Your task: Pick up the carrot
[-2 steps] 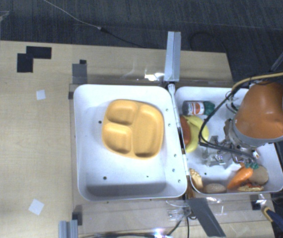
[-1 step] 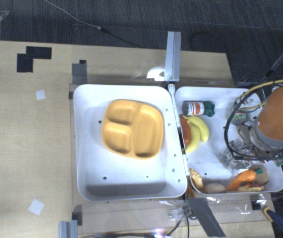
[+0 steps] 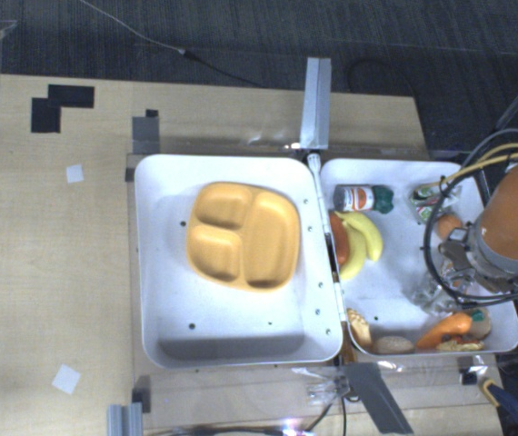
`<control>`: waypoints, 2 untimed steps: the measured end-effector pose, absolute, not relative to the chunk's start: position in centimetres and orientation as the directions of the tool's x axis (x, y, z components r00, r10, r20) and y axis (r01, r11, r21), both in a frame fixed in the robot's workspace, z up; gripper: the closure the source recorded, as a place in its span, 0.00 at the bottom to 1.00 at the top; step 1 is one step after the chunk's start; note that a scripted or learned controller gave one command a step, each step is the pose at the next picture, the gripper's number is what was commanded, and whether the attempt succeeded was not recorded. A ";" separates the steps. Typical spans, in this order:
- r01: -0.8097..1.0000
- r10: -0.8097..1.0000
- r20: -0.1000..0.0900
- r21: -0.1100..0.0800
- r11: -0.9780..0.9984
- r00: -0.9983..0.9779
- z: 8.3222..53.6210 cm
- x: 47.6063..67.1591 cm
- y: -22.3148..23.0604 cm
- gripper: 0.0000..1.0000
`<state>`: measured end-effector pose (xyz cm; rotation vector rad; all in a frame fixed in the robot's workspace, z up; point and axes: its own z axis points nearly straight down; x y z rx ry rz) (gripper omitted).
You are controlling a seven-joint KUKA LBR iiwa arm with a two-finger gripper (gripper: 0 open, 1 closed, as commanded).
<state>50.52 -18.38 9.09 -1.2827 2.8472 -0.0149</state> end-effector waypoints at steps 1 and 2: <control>-0.940 -0.940 -0.006 -0.013 0.341 -0.341 9.0 51.8 -18.8 1.00; -0.999 -0.999 0.002 -0.019 -0.038 0.038 9.0 49.3 -20.5 1.00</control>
